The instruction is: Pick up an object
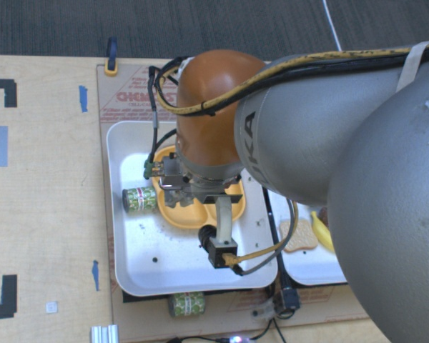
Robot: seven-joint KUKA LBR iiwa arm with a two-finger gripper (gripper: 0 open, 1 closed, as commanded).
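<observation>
The arm hangs low over the left bin (129, 263), its gripper (189, 191) down on the yellow plate (182, 219) near the bin's middle; whether it grips anything I cannot tell, the wrist hides it; a green can (139, 199) lies at the plate's nine o'clock, just beside it; another can (186, 304) sits outside at six o'clock; nothing looks lifted yet, so I'd judge the pick itself is left to do.

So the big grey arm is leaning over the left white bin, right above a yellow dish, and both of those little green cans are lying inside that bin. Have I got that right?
Nearly. The camera view shows one small green can inside the left white bin, beside the yellow dish. The other green can lies outside the bin, on the bench just past its near edge. The grey arm does lean over that bin, above the dish.
</observation>
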